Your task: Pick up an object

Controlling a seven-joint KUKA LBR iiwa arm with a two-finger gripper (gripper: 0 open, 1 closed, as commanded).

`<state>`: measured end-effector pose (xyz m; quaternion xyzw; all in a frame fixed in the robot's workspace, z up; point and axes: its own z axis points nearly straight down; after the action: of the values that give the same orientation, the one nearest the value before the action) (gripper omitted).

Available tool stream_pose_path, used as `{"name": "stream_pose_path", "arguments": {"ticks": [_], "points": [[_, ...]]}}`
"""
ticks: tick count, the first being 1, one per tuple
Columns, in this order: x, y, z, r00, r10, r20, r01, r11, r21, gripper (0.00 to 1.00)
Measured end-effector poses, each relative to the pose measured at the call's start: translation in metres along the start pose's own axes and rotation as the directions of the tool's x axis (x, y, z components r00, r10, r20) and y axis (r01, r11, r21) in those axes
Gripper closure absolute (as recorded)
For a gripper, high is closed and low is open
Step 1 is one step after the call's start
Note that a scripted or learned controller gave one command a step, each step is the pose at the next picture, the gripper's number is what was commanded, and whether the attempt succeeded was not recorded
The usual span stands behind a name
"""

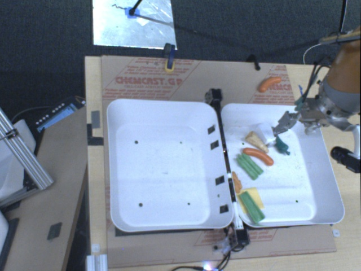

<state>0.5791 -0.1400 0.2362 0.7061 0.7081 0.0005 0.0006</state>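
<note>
My gripper (281, 133) hangs over the upper middle of the right bin (333, 192), at the end of the grey arm that reaches in from the right. A small teal object (282, 147) lies just below it. To its left sit a tan wedge (255, 138) and an orange sausage (258, 156). Below these lie a green ribbed piece (249, 166), a small orange bit (237, 182), and a yellow block (255, 196) with a green stick (252, 206) beside it. Whether the gripper touches the teal object is unclear.
The left bin (163, 104) stands beside the right one, with black clips (214, 145) along the shared wall. A second orange sausage (269, 83) rests on the cardboard behind the right bin. A yellow and blue clamp (168, 57) sits at the bench's far edge.
</note>
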Motion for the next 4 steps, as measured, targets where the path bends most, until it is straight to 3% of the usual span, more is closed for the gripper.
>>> {"name": "stream_pose_path", "arguments": {"ticks": [1, 2, 3, 4], "points": [[0.000, 0.028, 0.159, 1.000, -0.002, -0.002, 0.002, 1.000, 0.005, 0.00], [-0.002, 0.029, 0.141, 1.000, -0.001, 0.001, 0.001, 1.000, -0.002, 1.00], [0.036, 0.007, 0.152, 1.000, -0.003, -0.002, 0.003, 1.000, 0.003, 1.00], [0.132, 0.070, 0.044, 1.000, -0.013, -0.004, 0.013, 1.000, -0.016, 1.00]]}}
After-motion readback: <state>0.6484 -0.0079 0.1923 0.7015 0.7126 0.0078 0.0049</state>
